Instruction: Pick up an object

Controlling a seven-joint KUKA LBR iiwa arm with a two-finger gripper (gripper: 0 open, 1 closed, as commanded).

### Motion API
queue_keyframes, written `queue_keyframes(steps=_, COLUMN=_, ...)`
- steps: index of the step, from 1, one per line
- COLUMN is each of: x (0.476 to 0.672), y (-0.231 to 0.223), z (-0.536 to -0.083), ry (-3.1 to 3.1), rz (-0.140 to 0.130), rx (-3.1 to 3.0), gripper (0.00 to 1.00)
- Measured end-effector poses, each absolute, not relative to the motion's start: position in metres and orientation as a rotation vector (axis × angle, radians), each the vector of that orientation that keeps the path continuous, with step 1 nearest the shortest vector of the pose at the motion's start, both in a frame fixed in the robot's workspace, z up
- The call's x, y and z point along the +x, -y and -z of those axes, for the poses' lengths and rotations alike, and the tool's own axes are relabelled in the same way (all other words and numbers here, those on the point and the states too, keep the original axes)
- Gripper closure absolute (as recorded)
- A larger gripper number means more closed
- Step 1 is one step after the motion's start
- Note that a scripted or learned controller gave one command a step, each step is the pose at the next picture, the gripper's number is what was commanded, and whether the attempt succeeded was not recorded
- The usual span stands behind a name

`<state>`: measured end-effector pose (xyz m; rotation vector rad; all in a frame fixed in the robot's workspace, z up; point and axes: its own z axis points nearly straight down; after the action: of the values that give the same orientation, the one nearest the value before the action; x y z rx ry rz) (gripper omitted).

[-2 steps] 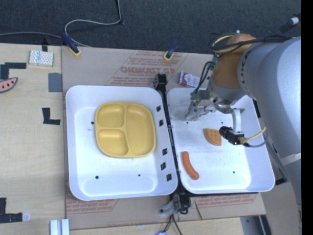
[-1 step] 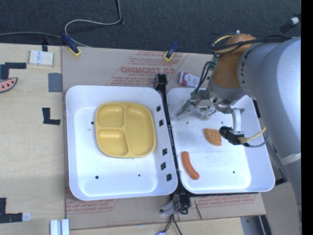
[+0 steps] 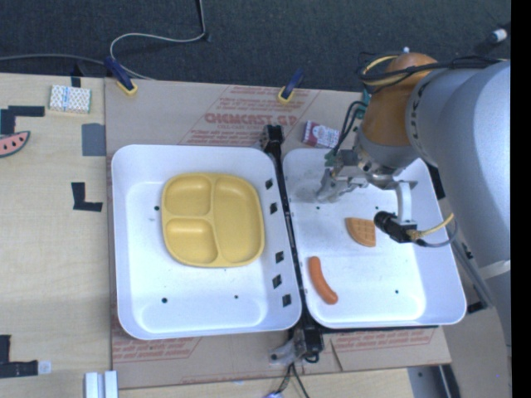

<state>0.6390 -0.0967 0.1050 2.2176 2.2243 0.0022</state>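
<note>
The gripper [image 3: 325,191] hung low over the right bin [image 3: 431,301], near its far left corner. Its fingers looked pressed close together, with nothing between them. An orange waffle piece [image 3: 362,231] lay in the middle of that bin, a little apart from the gripper. A hot dog [image 3: 323,280] lay nearer the front edge. The left bin [image 3: 137,305] held a yellow plate [image 3: 212,219].

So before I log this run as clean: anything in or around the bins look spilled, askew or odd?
Nothing stands out. The yellow divided plate lies flat in the left bin. The hot dog and the orange wedge lie apart on the right bin floor, with the gripper over its back part.
</note>
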Motion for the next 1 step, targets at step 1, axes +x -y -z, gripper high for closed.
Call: queue_keyframes(steps=1, x=0.6389, y=0.0967, z=-0.1049, ry=-2.224, rz=-0.002, rx=2.218, gripper=0.0)
